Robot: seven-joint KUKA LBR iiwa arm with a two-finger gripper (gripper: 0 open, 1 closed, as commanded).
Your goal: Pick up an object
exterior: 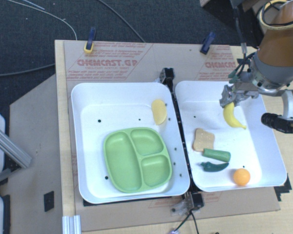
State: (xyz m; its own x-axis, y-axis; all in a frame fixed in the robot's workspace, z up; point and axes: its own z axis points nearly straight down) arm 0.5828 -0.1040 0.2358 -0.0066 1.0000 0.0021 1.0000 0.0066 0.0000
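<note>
shiny metal gripper [229, 100] up in the right bin [268, 179], fingers pinching the top of a smooth curved yellow banana [233, 117], glossy green divided plate [136, 159] in left bin [83, 130]

The arm reaches in from the right side.

The big grey arm [276, 62] has an orange band near the top, and it points down and to the left. At its low end sits the gripper [230, 101], small and grey, made of metal bits. The gripper hangs low, tipped a little to the left. The wrist above it is round and wide. A dark part sticks out on the right side of the arm.
</note>
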